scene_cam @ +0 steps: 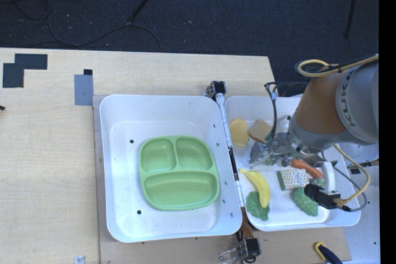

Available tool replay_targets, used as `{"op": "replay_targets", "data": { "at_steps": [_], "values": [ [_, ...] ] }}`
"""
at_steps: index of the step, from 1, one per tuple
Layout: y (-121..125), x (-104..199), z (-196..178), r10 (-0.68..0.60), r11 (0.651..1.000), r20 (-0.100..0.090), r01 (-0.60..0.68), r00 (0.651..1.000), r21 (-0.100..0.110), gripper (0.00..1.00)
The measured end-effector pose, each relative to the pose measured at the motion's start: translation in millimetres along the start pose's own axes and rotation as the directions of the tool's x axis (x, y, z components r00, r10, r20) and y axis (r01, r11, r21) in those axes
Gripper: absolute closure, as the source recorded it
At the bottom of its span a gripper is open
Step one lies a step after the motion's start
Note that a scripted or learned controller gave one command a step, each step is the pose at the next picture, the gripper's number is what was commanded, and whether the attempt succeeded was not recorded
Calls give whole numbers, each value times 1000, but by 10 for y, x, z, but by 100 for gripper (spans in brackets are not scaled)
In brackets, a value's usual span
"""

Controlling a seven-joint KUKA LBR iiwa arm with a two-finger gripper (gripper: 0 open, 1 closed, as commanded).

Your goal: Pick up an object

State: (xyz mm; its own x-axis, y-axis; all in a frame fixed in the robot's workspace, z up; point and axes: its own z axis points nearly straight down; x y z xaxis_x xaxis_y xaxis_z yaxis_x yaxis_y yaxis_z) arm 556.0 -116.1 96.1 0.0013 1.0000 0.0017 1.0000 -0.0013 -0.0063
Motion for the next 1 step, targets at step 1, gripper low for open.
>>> {"op": "replay_targets", "data": {
  "at_steps": [1],
  "values": [
    [440,30,72,0,1000,1,0,1000,-6,0]
  ]
}}
